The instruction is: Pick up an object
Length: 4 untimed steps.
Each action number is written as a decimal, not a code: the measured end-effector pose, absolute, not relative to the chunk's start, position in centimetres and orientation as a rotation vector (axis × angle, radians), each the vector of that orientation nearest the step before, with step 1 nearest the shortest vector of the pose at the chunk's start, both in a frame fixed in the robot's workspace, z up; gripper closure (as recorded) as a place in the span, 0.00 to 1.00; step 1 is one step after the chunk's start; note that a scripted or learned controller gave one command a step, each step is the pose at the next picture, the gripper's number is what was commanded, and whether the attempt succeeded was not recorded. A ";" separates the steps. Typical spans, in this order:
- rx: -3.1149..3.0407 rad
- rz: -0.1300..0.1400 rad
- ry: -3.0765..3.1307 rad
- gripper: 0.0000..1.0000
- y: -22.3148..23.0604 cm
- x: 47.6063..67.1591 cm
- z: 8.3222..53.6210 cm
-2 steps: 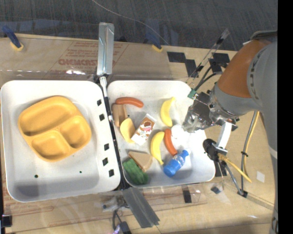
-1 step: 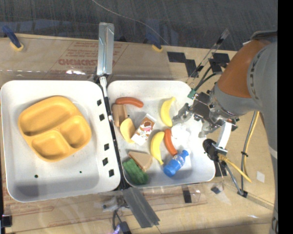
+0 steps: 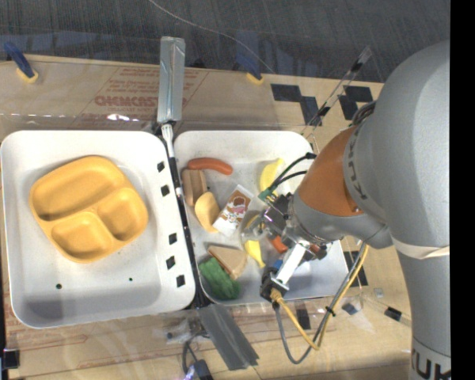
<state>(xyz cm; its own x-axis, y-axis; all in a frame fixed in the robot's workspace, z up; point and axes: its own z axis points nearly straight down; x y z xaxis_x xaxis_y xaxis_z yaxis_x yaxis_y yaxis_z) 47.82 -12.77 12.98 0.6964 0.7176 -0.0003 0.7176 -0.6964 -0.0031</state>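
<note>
Down in the right bin (image 3: 222, 142), the gripper (image 3: 267, 246) sits among crowded toy food: a sausage (image 3: 209, 165), a packet (image 3: 234, 209), a green piece (image 3: 218, 279). Whether it is open or closed cannot be told. The crowding could make it snag two pieces or slide off both.

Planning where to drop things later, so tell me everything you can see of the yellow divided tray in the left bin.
The yellow divided tray looks like matte moulded plastic with rounded corners and three compartments: one long one along the far side and two smaller ones nearer the camera. It lies flat, open side up and turned at an angle, on the floor of the left bin, toward its far half. The compartments look bare.
</note>
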 end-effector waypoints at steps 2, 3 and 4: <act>-3.093 0.013 -0.523 0.00 -11.8 62.0 9.0; -3.112 0.036 -0.331 0.00 -11.3 63.2 8.9; -3.118 0.007 -0.350 0.00 -10.8 56.7 10.7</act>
